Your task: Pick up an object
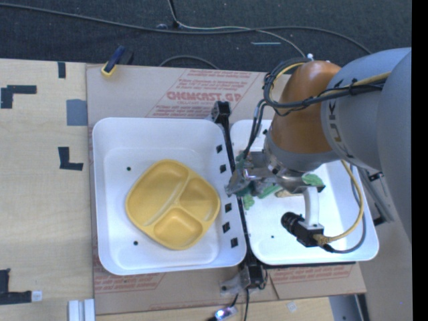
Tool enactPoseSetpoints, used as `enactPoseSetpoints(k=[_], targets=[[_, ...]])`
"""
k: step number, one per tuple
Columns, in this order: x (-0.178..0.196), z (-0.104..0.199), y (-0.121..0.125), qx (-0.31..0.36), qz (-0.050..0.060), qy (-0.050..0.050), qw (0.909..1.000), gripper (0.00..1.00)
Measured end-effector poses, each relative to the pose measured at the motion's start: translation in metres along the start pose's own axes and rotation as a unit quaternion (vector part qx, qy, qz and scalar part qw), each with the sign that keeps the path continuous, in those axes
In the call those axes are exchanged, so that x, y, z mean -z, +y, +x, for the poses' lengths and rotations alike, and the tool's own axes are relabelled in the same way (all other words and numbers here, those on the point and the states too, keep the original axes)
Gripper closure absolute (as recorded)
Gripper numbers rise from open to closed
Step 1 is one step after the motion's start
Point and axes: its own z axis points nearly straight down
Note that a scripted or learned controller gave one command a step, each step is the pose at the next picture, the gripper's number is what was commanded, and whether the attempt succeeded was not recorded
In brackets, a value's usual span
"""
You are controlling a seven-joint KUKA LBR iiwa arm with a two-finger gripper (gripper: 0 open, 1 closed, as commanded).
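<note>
A yellow divided plate (pixel 172 203) lies in the left bin (pixel 110 146). The arm's orange band and grey wrist hang over the right bin (pixel 354 243). My gripper (pixel 246 182) is low at that bin's left edge, beside the divider. Green pieces of an object (pixel 269 191) show right under and beside the gripper, and another green bit (pixel 313 179) peeks out to the right of the wrist. The wrist hides most of the green object.
A black camera or connector (pixel 299 228) with a yellow cable hangs from the wrist over the right bin's floor. Black clips line the divider (pixel 227 172) between the bins. A blue and yellow tool (pixel 112 61) lies on the cardboard at the back left.
</note>
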Motion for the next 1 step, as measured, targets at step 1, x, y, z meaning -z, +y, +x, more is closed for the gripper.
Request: enactPoseSetpoints(k=[1], targets=[[-0.0004, 0.0582, 0.011, 0.001, 0.0, 0.0, 1.0, 1.0]])
